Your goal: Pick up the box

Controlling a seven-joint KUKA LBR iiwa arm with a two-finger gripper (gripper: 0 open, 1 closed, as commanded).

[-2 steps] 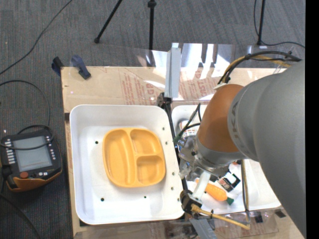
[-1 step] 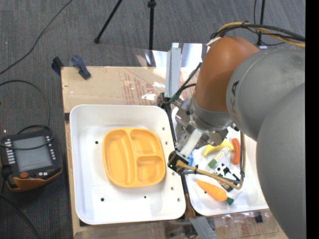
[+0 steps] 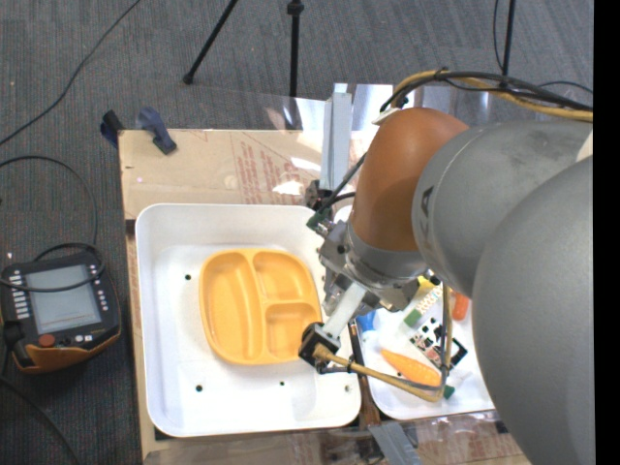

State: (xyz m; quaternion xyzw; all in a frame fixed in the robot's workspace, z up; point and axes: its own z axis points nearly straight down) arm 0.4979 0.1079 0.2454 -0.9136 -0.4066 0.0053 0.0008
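Right bin (image 3: 418, 413): small white-green box (image 3: 420, 311)

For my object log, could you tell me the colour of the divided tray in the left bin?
Yellow-orange, plain; the divided tray shows best in the camera view.

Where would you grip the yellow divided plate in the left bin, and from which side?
Probably its raised rim at the left edge, coming straight down. The yellow plate lies flat in the left bin and looks too wide to span, so the thin lip is the pinchable part, with bare floor beside it.
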